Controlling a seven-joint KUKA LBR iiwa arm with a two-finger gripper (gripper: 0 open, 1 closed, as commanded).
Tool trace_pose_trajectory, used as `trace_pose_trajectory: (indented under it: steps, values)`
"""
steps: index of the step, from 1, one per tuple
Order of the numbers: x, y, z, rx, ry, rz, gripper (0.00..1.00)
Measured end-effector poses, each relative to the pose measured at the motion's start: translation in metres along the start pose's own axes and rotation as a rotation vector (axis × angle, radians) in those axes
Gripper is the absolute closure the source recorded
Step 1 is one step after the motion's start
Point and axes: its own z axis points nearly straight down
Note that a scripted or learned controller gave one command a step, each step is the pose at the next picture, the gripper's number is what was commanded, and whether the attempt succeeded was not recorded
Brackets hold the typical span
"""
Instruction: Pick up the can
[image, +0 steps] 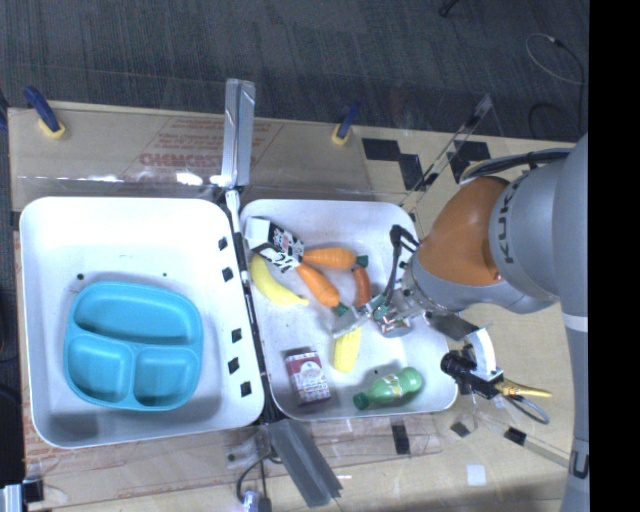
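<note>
The can (307, 375), dark red with a pale label, lies near the front edge of the right bin (420, 225). My gripper (368, 316) is low in the middle of that bin, up and to the right of the can and apart from it. It sits just above a small yellow piece (346, 350) and beside a small carrot (360, 285). Nothing of the can is in the gripper. The grey arm with its orange band (462, 240) covers the bin's right side.
The right bin also holds a banana (275, 284), two more carrots (322, 284) (330, 258), a black-and-white carton (278, 241) and a green bottle (390, 388). In the left bin (40, 230) lies a blue divided tray (133, 343).
</note>
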Motion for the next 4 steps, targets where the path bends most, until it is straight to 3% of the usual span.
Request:
trace_pose_trajectory:
  steps: [1,2,3,4]
  values:
    - [0.002,-0.004,-0.024,0.006,0.004,0.339,0.00]
    - [0.003,-0.012,-0.033,0.010,0.001,0.325,0.00]
    - [0.006,-0.011,-0.016,0.009,0.005,0.341,0.00]
    - [0.002,-0.003,-0.036,0.018,0.007,0.464,0.00]
